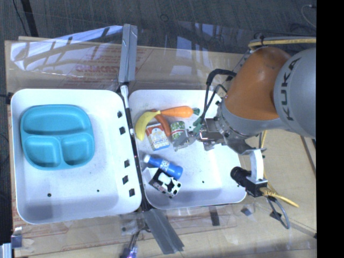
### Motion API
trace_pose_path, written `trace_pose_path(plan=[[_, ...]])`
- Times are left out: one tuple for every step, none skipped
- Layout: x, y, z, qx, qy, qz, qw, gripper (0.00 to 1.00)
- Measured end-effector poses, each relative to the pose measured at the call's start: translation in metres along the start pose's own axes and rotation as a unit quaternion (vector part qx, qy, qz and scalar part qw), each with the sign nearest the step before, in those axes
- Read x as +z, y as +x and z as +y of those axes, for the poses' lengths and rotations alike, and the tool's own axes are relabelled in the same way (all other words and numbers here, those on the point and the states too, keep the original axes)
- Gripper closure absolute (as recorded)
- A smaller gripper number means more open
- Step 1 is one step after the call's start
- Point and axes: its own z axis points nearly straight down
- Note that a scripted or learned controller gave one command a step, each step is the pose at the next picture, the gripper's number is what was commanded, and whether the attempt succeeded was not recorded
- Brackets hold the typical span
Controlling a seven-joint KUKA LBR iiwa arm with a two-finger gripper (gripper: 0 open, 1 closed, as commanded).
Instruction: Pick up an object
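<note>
gripper low in the right bin, can't tell how it's set. green can right at its tip, carton and banana just past that, carrot above, blue bottle below. teal tray way off left.

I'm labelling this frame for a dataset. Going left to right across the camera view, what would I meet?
Blue tray in the left bin → banana → carrot → gripper → orange band of the arm.
</note>
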Motion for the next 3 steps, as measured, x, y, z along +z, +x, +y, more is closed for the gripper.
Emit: trace_pose_path(plan=[[0.113, -0.012, 0.029, -0.005, 0.001, 0.000, 1.0000, 0.00], [0.155, -0.010, 0.003, -0.055, -0.001, 0.000, 0.9985, 0.00], [0.146, -0.011, 0.003, -0.057, -0.001, 0.000, 0.9984, 1.00]])
